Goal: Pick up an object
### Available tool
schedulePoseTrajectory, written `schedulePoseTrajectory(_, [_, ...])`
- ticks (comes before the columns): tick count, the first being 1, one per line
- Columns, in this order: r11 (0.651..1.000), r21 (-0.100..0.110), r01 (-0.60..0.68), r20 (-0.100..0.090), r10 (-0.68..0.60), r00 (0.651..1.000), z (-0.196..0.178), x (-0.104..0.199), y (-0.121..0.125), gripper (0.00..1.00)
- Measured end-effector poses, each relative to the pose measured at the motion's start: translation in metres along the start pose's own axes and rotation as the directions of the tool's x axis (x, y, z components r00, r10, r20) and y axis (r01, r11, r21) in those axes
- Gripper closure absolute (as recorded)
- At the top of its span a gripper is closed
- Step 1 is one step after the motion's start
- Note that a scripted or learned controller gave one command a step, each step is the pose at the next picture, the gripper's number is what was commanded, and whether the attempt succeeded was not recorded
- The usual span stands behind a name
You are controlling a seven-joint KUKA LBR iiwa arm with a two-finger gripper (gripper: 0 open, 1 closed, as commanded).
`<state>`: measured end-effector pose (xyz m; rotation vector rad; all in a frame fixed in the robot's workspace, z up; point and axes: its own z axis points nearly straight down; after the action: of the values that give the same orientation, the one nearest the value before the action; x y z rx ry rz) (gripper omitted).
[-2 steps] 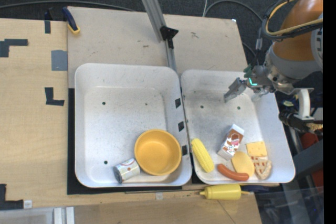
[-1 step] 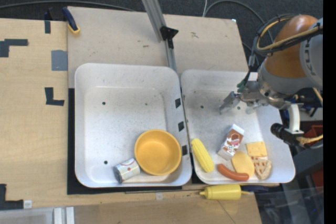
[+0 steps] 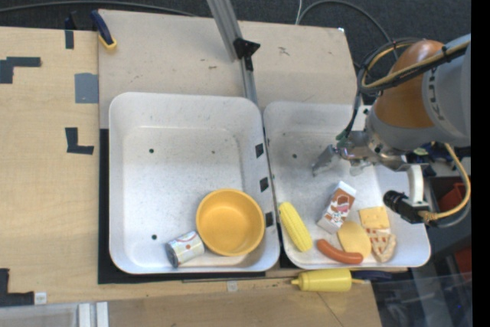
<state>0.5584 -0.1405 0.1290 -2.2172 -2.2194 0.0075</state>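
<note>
2 bins (image 3: 126,165), 1 bowl (image 3: 230,221), 1 can (image 3: 184,248), 1 corn (image 3: 295,226), 1 carton (image 3: 338,207), 1 sausage (image 3: 338,252), 1 cheese (image 3: 374,218), 1 pizza slice (image 3: 382,245), 1 mustard btl (image 3: 325,280) were there.

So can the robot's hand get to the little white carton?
Probably yes. The hand hangs over the right bin, just up-left of the small white carton, with bare bin floor between them and nothing lying on the carton.

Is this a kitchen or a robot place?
Probably a robot lab, not a kitchen: a grey robot arm reaches over two white bins holding toy food like a corn cob, on a workbench marked with tape.
</note>
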Motion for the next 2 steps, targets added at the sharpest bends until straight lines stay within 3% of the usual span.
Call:
schedulePoseTrajectory(1, [1.0,-0.005,0.0,0.002,0.0,1.0,0.041,0.0,0.0,0.0])
schedulePoseTrajectory(2, [1.0,-0.005,0.002,0.0,-0.002,1.0,0.03,0.001,0.0,1.0])
